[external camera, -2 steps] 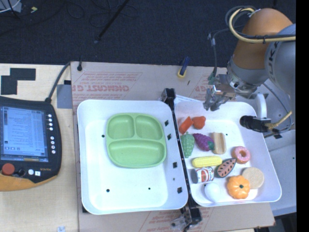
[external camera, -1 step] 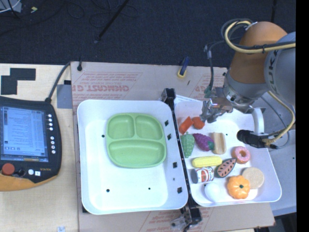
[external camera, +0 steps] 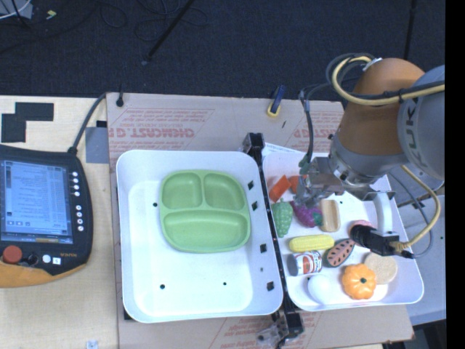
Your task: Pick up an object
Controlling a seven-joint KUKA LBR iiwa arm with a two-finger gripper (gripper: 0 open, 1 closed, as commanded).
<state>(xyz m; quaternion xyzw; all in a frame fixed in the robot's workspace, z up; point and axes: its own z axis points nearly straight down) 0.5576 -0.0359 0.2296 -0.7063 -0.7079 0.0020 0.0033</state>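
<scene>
**Reaching into the crowded right bin**

Reaching in from the right, the grey arm (external camera: 407, 122) with its orange band bends down over the right bin (external camera: 410, 286), and its hand (external camera: 309, 189) sits low among the play food at the bin's upper left. How far the hand is open cannot be told from this slanted view, since the wrist and cables hide the tips, and nothing can be seen held in it.

Just below the hand lies a purple bunch of grapes (external camera: 308, 214), touching or nearly touching it. An orange carrot (external camera: 280, 187) lies just to its left, near the divider between the bins, and a green vegetable (external camera: 282, 217) sits below the carrot. A tan bread-like piece (external camera: 330, 215) stands just right of the grapes. Lower down, a yellow corn cob (external camera: 311, 243) lies across the bin, with a small can (external camera: 308, 263) with a red label beneath it and a white egg-like object (external camera: 320, 288) near the front edge. A reddish slice with dark seeds (external camera: 340, 252) rests beside the corn, an orange pumpkin (external camera: 359, 281) sits at the lower right, and a pale round biscuit (external camera: 381, 266) touches it.

The left bin (external camera: 145, 282) holds a green divided plate (external camera: 205, 211), lying flat in its upper middle. On the desk (external camera: 43, 311), at the far left, rests a control pendant (external camera: 40, 213) with a lit screen.
</scene>
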